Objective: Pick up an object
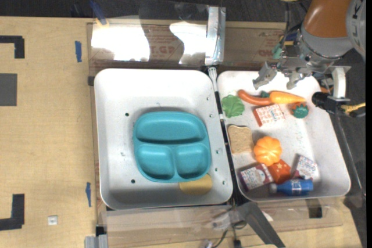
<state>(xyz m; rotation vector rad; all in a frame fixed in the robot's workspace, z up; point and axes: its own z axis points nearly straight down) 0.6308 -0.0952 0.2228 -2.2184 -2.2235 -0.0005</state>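
My gripper [279, 79] hangs over the far edge of the right bin [340, 148], open, with nothing between its fingers. Just below it lies an orange carrot [273, 97] with a green leafy piece [232, 105] at its left and a small teal piece [300, 111] at its right. A red and white box [270, 115] sits under the carrot. Further forward are a bread slice [239, 139], an orange pumpkin [267, 149], a red piece [280, 170], a dark packet [254, 176], a small patterned box [306, 166] and a blue bottle [293, 186].
The left bin [110, 96] holds a teal divided plate [171, 145] and a yellow block [196, 184] at its front edge. A clear plastic sheet [157, 32] stands behind the left bin. The arm's orange band [328, 14] rises at the upper right.
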